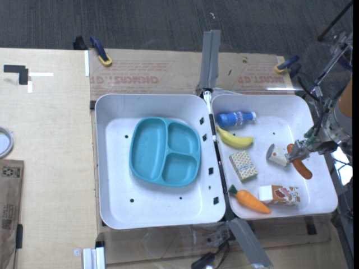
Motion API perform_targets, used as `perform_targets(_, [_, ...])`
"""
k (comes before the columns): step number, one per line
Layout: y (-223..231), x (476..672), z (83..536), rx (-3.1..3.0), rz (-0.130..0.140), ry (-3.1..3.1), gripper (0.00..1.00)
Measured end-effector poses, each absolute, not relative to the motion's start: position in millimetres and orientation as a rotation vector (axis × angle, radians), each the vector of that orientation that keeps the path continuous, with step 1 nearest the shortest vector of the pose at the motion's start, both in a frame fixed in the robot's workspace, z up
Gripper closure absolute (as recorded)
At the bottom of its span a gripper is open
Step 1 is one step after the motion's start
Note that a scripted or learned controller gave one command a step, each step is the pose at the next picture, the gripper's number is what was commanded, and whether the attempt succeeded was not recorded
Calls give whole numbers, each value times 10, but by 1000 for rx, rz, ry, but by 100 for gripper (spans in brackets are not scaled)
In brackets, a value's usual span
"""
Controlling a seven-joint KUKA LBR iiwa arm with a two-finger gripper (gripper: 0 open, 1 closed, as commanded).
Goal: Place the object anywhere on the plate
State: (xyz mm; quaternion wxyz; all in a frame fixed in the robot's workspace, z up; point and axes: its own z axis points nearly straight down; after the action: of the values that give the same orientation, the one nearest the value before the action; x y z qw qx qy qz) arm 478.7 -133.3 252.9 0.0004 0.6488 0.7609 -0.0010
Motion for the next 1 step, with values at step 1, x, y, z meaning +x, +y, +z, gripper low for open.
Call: perform_targets(1, [-499, 5186, 2014, 1847, -4, 2545, 100])
